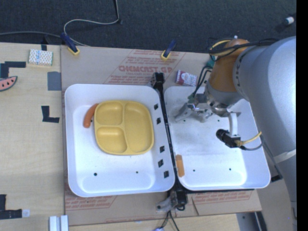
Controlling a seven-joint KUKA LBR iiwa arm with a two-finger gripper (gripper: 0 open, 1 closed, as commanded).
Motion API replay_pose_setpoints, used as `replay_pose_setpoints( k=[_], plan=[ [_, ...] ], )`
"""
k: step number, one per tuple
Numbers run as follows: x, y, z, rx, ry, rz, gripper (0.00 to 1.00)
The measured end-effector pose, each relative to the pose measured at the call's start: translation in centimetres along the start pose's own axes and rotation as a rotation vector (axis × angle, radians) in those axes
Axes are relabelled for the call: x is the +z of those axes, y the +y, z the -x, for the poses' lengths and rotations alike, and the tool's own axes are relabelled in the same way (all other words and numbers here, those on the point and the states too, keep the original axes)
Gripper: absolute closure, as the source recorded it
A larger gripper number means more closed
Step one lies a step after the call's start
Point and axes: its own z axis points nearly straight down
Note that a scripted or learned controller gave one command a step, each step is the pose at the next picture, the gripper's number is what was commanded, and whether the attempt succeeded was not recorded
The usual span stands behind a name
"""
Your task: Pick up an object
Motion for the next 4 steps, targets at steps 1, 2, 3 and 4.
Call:
replay_pose_setpoints(
  k=[1, 2, 3, 4],
  plan=[
    [-1.0, 0.0, 0.0, -0.001, -0.001, 0.001, 1.00],
    [-1.9, 0.0, -0.1, -0.003, 0.000, -0.002, 1.00],
    [-2.8, 0.0, -0.2, -0.004, 0.001, -0.003, 1.00],
    [-3.7, 0.0, -0.2, -0.005, 0.002, -0.005, 1.00]
  ],
)
